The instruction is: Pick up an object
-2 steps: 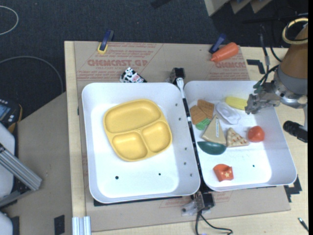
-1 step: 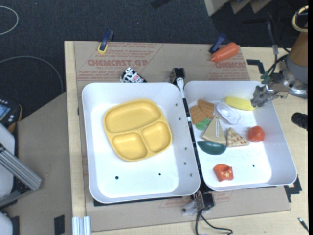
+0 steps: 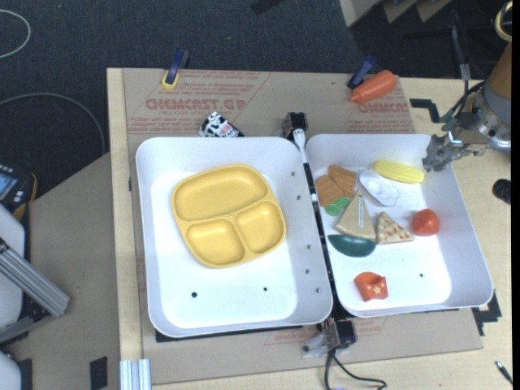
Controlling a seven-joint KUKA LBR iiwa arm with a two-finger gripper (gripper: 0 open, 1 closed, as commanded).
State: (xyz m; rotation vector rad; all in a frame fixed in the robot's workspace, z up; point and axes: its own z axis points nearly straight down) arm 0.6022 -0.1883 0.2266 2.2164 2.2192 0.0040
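Two white bins sit side by side on the bench. The left bin point(image 3: 162, 299) carries a big yellow divided plate point(image 3: 228, 214), stiff and broad, awkward for two fingers. The right bin point(image 3: 455, 275) holds a heap of toy food near its upper left: brown bread slices point(image 3: 335, 187), a dark green piece point(image 3: 354, 244), a sandwich wedge point(image 3: 393, 230), a yellow corn cob point(image 3: 399, 171) at the top, a red tomato point(image 3: 425, 221) and a small red chunk point(image 3: 370, 285) lying apart lower down. The gripper point(image 3: 439, 154) hangs at the upper right rim of that bin, just beside the corn, holding nothing; whether it is spread or closed I cannot tell. The corn looks light, hard and a bit slick, I'd guess; pinching across its narrow middle seems safest.
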